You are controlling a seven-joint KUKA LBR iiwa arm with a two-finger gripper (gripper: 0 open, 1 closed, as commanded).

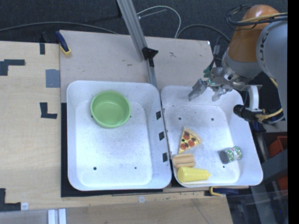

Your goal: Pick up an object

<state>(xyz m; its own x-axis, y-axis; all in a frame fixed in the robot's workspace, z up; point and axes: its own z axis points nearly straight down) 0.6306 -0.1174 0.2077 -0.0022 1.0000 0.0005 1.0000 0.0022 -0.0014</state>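
My gripper (206,92) hangs over the far edge of the right bin (243,125), its two fingers spread apart with nothing between them. In that bin's near half lie a pizza slice toy (188,140), a hot dog toy (183,160), a yellow bottle-shaped toy (192,174) and a small green and grey can (231,154). All of them lie well below the gripper in the view. A green bowl (110,108) sits in the far part of the left bin (117,171).
A slanted metal pole (135,27) with a black clamp crosses behind the bins. Cables loop at the back. The arm's grey body and orange band (250,29) occupy the upper right. Tan bench surface lies to the left.
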